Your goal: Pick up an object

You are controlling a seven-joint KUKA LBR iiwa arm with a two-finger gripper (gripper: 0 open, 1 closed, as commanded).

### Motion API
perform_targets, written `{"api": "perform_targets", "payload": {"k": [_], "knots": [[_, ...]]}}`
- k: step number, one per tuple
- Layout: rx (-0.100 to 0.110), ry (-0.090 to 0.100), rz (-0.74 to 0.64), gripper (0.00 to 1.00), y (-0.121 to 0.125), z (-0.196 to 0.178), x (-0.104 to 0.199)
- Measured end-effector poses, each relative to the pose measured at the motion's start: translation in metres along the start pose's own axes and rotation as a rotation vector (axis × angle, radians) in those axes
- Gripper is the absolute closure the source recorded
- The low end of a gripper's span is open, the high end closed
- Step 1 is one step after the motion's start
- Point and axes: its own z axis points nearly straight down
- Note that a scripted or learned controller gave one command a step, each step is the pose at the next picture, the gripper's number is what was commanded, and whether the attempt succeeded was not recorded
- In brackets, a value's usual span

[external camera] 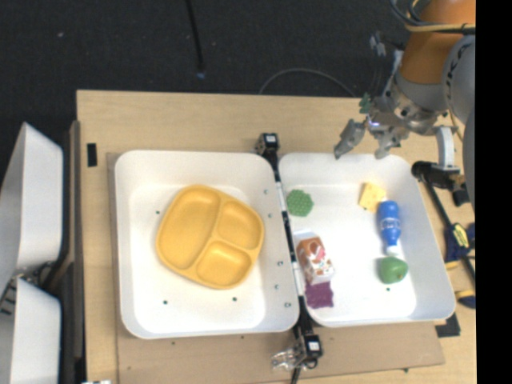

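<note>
Nearest the lens, the gripper [367, 142] hangs with fingers spread wide and nothing between them, over the far rim of the right bin [428, 306]. Just below it in that bin lie a yellow wedge [370, 195] and a blue bottle [389, 225], with a green ball [392, 270] beyond the bottle. Further left sit a green puff [300, 202], a carton [315, 261] and a purple piece [319, 295] touching it. A yellow tray [210, 235] rests in the left bin [136, 306].
</note>
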Motion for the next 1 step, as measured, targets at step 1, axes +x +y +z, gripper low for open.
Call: {"api": "perform_targets", "payload": {"k": [1], "knots": [[-0.014, -0.003, -0.002, 0.0, 0.0025, -0.0093, 0.0002]]}}
